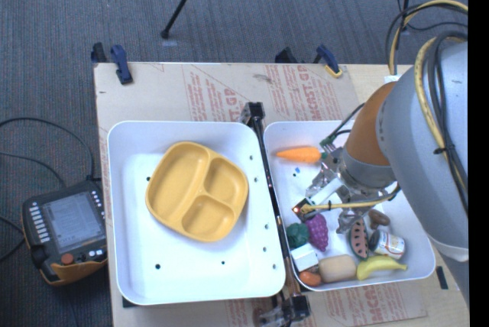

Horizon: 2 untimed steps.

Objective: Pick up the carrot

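Carrot (298, 155) lies loose in the right bin (302, 124), by its far left corner.
The pincer (315, 192) hangs just nearer, apart from the carrot; released or clenched, I cannot tell. Grapes (318, 231) and a banana (380, 267) lie along the near edge.

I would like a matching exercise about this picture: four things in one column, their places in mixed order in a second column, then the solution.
Things
1. orange toy carrot
2. yellow divided plastic plate
3. yellow toy banana
4. purple toy grape bunch

Places
A. right-hand white bin, at its edge nearest the view's bottom
B. left-hand white bin
C. right-hand white bin, towards the view's top, apart from the other toys
D. right-hand white bin, beside a dark green toy

Pairs: 1-C, 2-B, 3-A, 4-D
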Available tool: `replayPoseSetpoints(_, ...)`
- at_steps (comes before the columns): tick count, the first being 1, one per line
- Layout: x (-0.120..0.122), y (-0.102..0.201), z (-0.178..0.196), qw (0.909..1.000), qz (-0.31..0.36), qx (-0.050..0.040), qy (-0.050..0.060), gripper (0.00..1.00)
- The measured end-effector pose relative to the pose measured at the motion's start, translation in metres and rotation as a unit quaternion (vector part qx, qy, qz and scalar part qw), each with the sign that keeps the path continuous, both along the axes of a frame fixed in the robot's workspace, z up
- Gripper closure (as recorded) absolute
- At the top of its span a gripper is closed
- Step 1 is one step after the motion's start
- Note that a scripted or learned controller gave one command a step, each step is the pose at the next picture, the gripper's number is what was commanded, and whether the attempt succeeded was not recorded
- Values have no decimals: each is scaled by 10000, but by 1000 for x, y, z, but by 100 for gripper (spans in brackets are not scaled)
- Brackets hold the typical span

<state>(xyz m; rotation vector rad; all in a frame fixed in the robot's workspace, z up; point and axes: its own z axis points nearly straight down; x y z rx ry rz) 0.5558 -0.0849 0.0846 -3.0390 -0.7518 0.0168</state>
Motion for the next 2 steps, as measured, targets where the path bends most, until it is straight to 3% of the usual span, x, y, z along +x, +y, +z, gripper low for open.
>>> replayPoseSetpoints(1,75,-4,2,10000,37,-15,40,0)
replayPoseSetpoints(2,49,-1,1,9905,-1378,-23,6,0)
